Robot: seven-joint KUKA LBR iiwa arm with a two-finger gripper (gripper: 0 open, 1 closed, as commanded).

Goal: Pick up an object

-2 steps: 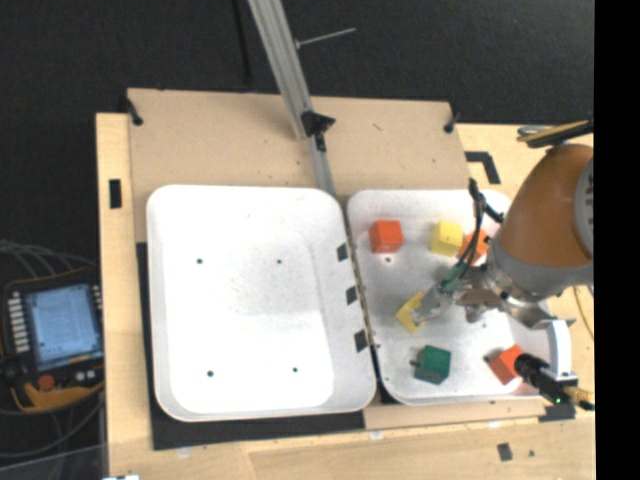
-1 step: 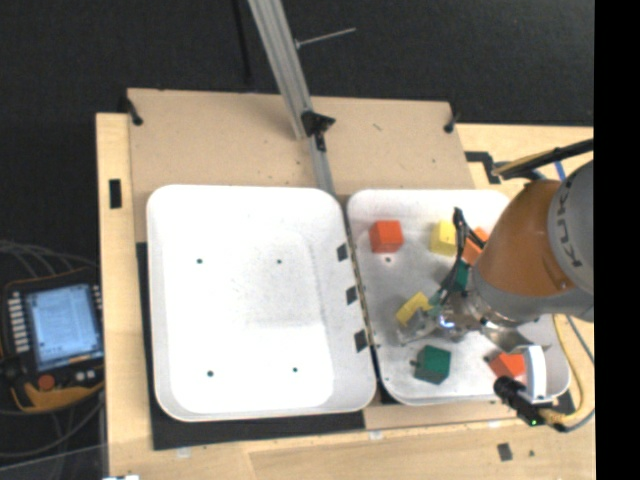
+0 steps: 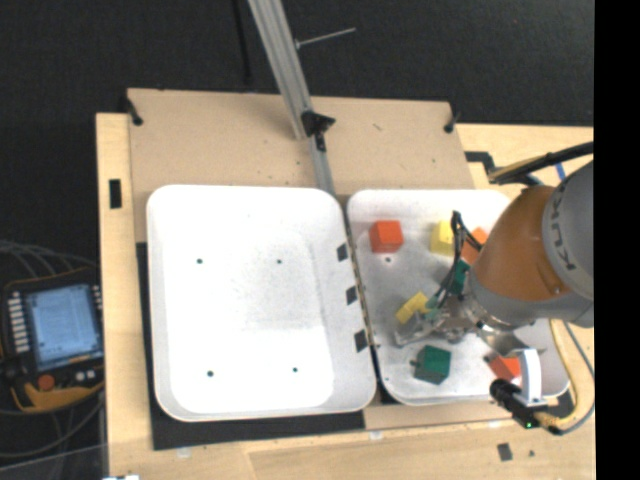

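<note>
The grey arm with its orange band [image 3: 520,248] reaches over the right shallow white bin [image 3: 400,213], its two-finger gripper [image 3: 432,320] low near the bin's front edge. Whether the pincer is wide or narrow, I cannot tell. A yellow elongated block [image 3: 410,308] lies just beside it, a dark green block [image 3: 432,365] at the front edge, an orange cube [image 3: 387,235] toward the back.

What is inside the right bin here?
The right bin holds an orange block, two yellow blocks and a green block. The arm covers the bin's right part, hiding whatever lies beneath.
</note>
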